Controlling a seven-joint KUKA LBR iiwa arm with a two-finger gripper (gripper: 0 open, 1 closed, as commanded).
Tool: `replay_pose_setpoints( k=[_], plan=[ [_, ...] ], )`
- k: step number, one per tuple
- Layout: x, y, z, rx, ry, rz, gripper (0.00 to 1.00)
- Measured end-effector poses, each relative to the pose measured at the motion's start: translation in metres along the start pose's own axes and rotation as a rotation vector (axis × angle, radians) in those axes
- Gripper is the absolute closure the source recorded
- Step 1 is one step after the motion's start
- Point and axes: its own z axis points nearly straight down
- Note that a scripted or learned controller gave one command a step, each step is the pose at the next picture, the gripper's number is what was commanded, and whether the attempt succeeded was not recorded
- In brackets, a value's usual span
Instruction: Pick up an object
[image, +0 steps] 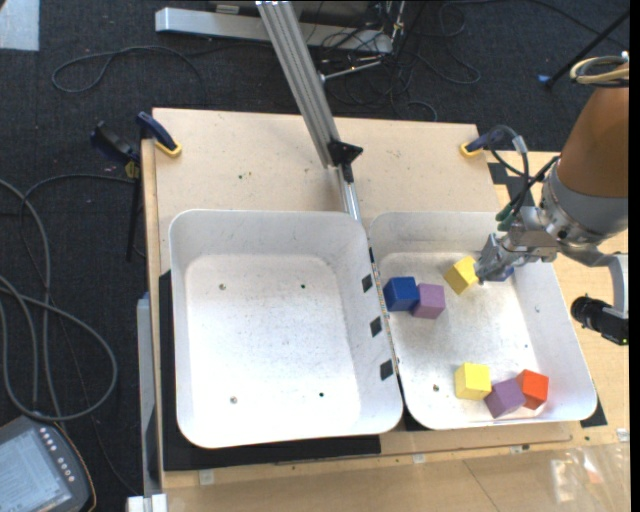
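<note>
Two shallow white bins side by side on a pale wooden bench (260, 160): left bin (200, 250) and right bin (560, 340), touching along a shared inner edge.

Six small blocks in the right bin:
- Yellow block (461, 274), tilted, near the bin's far side, just beside the gripper tip.
- Blue block (402, 293) and light purple block (429, 300), touching, close to the inner edge.
- Second yellow block (472, 380), purple block (504, 396) and orange block (534, 387), clustered at the near right corner; purple touching orange.

Gripper (492, 268) low over the far part of the right bin, at the end of the grey arm (600, 150) entering from the right. Finger spacing: cannot tell; tip dark and small. Contact with the tilted yellow block: cannot tell; nothing seen between the fingers.

Slanted aluminium bar (305, 85) crossing the bench from the far side down to the junction of the bins. Two clamps with yellow and blue handles at the far corners of the bench: left clamp (158, 135), right clamp (485, 143). Dark carpet (70, 250) with loose cables around the bench.
</note>
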Motion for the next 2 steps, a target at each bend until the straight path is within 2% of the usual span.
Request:
replay_pose_setpoints(
  k=[1,2],
  plan=[
    [0.057,0.007,-0.002,0.001,0.0,0.0,1.0],
    [0.099,0.017,0.009,0.004,0.0,0.001,1.0]
  ],
)
